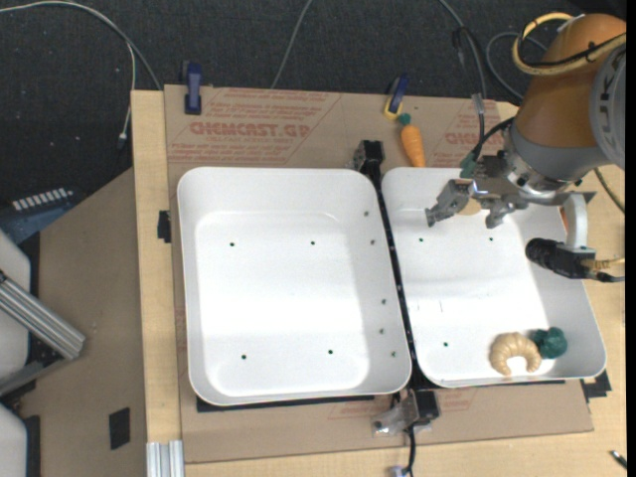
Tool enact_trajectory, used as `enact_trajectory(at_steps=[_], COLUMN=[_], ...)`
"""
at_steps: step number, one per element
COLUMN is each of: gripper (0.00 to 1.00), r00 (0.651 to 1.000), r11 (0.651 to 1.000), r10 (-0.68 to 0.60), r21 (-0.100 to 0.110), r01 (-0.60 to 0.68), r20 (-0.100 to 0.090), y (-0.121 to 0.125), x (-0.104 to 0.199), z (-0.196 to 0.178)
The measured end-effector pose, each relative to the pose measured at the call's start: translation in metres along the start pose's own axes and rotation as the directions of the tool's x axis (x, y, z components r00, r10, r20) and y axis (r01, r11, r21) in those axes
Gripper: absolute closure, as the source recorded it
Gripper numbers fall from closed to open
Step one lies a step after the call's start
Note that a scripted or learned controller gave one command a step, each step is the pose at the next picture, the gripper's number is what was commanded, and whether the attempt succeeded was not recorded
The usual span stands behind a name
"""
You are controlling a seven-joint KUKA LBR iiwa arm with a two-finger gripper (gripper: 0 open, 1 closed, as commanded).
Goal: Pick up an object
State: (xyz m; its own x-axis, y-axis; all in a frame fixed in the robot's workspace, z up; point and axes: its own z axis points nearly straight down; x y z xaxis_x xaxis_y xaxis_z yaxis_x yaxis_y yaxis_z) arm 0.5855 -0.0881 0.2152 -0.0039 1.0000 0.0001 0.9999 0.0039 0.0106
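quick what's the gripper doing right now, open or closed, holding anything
Gripper: open, nothing between its fingers, above the right bin.

Dark, perhaps carpeted floor surrounds a brown board.

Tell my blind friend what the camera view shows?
A grey and orange robot arm holds its open hand above the right white bin. A toy croissant and a green toy sit in that bin's near corner; a toy carrot lies outside.
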Motion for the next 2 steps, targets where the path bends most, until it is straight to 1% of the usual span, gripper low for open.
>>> enact_trajectory(at_steps=[1, 2], gripper=[0.00, 0.00], r00=[1.000, 1.000], r11=[1.000, 1.000], r10=[0.006, 0.004], r21=[0.021, 0.010], r01=[-0.006, -0.004], r20=[-0.001, 0.000], y=[-0.0603, -0.0567], x=[-0.0050, -0.0046], z=[0.1253, 0.1204])
